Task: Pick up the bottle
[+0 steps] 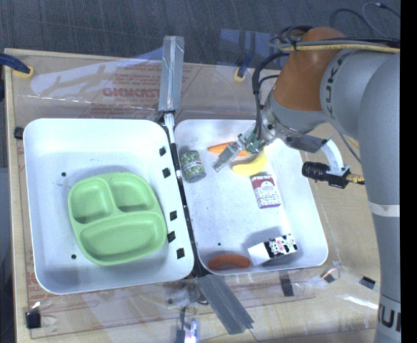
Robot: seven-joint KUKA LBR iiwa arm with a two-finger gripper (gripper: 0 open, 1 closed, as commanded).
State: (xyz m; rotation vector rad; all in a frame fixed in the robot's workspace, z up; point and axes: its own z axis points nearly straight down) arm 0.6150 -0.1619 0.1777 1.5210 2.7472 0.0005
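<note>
A small bottle (191, 165) with a greenish speckled label lies in the right bin (305, 191), close to its left wall. My gripper (226, 158) hangs low over the upper middle of that bin, a short way right of the bottle and apart from it. Right at the gripper lie an orange carrot-like piece (221, 147) and a yellow banana-like piece (250, 165); the gripper partly covers both. Nothing shows held in the gripper.
A red-labelled container with a white top (265, 191) lies below the gripper. At the bin's front are a white and black box (274, 247) and a brown sausage shape (227, 261). The left bin (44, 156) holds a green divided plate (117, 218).
</note>
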